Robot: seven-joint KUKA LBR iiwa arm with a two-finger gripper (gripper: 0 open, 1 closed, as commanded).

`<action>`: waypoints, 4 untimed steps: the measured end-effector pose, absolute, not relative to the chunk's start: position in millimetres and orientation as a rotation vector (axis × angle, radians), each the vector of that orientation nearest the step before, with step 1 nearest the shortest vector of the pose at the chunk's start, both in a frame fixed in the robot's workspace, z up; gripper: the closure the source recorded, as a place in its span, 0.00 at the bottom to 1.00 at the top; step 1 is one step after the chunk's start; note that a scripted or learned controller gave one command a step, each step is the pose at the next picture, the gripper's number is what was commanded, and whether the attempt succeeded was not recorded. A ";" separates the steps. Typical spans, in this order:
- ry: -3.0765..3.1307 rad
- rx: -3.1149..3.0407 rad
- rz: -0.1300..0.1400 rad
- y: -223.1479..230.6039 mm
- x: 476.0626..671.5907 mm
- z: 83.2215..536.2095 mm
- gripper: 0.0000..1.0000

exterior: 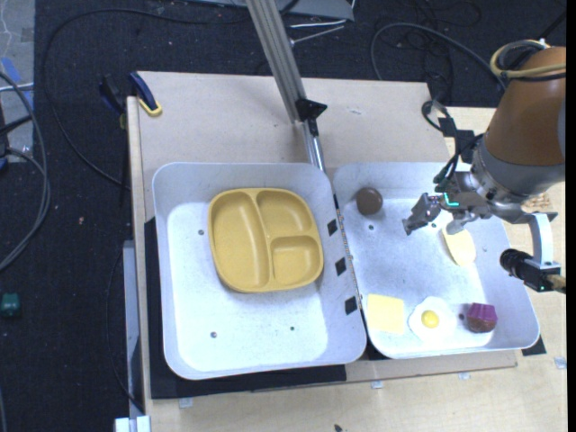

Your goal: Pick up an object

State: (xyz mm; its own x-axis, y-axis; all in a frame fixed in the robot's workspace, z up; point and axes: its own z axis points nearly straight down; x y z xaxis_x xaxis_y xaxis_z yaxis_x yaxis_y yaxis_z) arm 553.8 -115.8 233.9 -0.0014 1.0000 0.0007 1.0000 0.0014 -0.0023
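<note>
In the right bin (504, 241) lie a brown ball (368, 202) at the back left, a pale yellow slice (460, 247) at the middle right, a yellow cheese square (387, 313), a fried egg (430, 318) and a purple piece (481, 317) along the front. My gripper (435, 222) hangs over the bin's middle, between the ball and the pale slice. Its fingers stand open and hold nothing. The pale slice lies just below and to the right of the fingertips.
The left bin (180, 268) holds a yellow divided plate (266, 239). A slanted metal pole (279, 48) rises behind the bins. The arm's grey and orange body (531, 133) leans in over the right bin's far right corner.
</note>
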 end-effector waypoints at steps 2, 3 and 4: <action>-2.216 -2.219 0.007 -118.3 546.2 173.1 0.00; -2.216 -2.219 0.006 -113.4 540.6 110.3 0.00; -2.221 -2.224 -0.001 -113.4 541.4 93.0 0.00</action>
